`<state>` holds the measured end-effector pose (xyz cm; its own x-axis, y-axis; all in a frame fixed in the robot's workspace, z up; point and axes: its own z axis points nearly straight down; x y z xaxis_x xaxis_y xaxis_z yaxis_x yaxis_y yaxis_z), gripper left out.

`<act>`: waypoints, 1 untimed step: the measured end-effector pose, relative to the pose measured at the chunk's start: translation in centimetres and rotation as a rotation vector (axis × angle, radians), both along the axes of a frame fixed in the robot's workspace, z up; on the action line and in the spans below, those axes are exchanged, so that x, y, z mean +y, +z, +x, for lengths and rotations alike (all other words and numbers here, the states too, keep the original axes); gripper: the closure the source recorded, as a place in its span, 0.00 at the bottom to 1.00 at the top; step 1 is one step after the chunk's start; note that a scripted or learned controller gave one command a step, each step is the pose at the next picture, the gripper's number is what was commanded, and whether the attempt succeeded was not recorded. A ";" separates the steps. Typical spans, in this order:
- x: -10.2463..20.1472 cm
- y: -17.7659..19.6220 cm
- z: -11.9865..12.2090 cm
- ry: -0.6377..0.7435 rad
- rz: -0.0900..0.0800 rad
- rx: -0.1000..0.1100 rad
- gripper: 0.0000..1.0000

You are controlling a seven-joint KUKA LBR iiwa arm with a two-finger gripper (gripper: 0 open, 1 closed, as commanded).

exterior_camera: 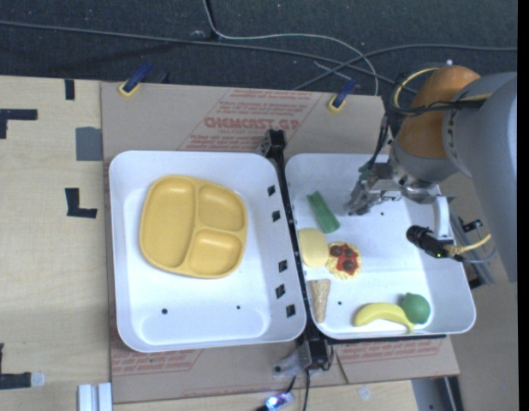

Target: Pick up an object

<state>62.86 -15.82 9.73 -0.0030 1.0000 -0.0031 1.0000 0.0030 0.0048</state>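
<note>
My gripper hangs over the upper middle of the right bin, its metal fingers pointing down with nothing visible between them. A green stick-shaped piece lies just to its left. Below that sit a pale yellow round piece and a small pizza slice with red topping. A tan cone lies at the bin's lower left. A yellow banana and a green round fruit rest in the lower right corner.
The left bin holds a yellow divided plate. A black divider runs between the bins. The grey arm with its orange band fills the right side. Cables cross the dark floor at the top.
</note>
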 end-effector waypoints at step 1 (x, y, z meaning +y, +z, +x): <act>-0.9 5.7 -0.2 -0.002 0.002 0.001 1.00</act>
